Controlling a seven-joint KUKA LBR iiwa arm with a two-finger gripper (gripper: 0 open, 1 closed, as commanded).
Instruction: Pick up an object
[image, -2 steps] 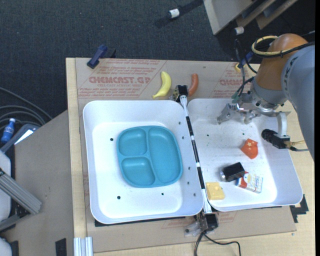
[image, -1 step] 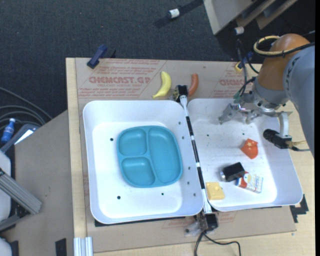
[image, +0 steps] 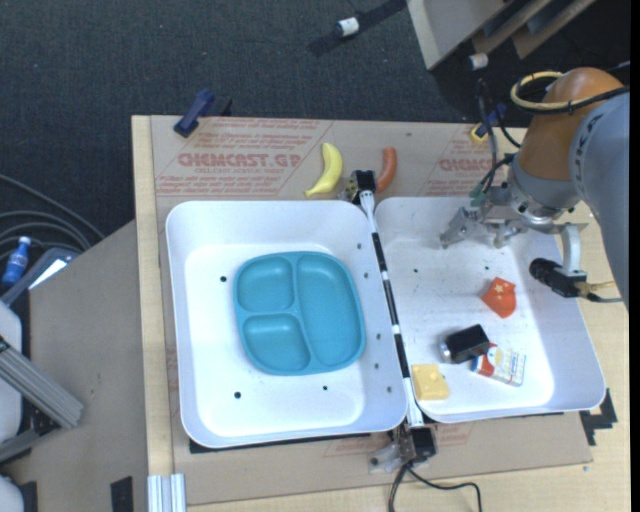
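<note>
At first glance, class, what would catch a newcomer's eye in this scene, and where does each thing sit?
The big blue divided plate stands out, lying in the middle of the left bin. In the right bin, small things cluster toward the near side: an orange-red block, a black object and a yellow block. The gripper hangs over that bin's far end, and a yellow banana lies on the bench behind the bins.

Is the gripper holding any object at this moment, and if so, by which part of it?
Nothing is held. The gripper is over the back of the right bin with bare bin floor beneath it, apart from the orange block and the other objects nearer the front.
</note>
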